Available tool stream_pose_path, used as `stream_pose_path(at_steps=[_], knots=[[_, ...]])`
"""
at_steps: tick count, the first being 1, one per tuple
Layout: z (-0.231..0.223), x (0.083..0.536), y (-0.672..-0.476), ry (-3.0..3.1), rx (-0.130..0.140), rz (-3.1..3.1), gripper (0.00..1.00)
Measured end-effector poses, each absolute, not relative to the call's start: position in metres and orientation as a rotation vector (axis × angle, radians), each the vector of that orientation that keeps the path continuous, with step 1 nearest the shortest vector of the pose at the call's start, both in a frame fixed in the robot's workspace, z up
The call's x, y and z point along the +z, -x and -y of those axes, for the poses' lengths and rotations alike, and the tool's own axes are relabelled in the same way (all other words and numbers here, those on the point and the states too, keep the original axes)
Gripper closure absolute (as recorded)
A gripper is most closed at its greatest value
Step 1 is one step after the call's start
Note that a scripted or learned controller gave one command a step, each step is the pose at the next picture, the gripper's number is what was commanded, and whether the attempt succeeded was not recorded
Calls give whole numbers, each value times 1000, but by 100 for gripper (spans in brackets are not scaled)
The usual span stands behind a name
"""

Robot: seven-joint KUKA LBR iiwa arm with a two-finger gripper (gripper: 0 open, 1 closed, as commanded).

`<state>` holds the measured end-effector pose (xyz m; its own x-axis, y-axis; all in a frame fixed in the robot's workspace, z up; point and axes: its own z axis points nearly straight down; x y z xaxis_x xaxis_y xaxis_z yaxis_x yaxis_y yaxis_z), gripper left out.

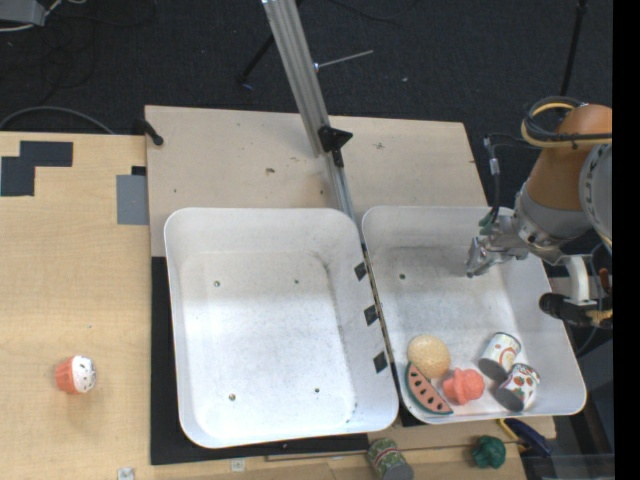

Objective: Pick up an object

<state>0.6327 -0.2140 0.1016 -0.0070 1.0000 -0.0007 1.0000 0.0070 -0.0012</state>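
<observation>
The right bin (440, 238) holds its objects along the near edge: a tan round ball (428, 352), a watermelon slice (427, 390), a pink toy (462, 385) and two printed cups (500, 351) (516, 385). My gripper (481, 258) hangs over the far right part of that bin, well back from the objects, pointing down and left. Nothing shows between its fingers. The grey arm with its orange band (580, 120) comes in from the right.
The left bin (200, 238) sits beside the right one, with a metal rail (300, 68) slanting up behind them. A small red-and-white toy (75, 375) lies on the wooden bench at left. A green object (488, 452) and a dark can (385, 457) lie in front of the bins.
</observation>
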Motion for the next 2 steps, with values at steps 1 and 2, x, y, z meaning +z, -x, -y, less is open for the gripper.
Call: stream_pose_path(at_steps=[1, 2], knots=[[205, 158, -630, 2222, -3, 2225, 100], [205, 222, -630, 2223, -4, 2227, 100]])
